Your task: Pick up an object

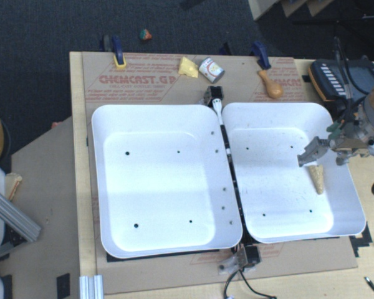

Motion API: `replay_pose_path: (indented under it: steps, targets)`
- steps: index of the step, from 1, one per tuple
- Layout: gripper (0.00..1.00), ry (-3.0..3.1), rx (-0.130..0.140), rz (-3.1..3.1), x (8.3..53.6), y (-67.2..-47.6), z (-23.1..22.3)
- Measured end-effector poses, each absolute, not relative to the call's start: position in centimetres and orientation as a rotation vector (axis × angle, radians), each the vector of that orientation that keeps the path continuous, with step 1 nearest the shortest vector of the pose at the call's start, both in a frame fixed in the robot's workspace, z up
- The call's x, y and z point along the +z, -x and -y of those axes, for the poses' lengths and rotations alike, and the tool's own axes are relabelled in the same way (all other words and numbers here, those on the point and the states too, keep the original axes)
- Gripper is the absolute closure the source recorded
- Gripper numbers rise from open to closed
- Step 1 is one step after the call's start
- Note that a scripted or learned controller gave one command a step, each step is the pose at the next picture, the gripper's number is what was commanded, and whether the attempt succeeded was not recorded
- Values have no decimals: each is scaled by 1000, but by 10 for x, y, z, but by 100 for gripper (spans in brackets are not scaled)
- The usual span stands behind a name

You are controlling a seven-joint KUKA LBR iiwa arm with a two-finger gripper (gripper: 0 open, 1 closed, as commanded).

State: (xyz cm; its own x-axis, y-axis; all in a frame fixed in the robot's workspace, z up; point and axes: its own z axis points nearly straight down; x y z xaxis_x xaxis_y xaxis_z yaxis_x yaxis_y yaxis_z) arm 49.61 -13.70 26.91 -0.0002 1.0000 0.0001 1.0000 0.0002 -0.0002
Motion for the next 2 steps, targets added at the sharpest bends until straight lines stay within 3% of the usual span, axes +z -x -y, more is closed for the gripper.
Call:
replay_pose_path:
  steps: [1, 2]
  targets:
    - [0, 2211, -16, 2241, 356, -487, 30]
    - [100, 2222, -4, 2226, 362, -487, 37]
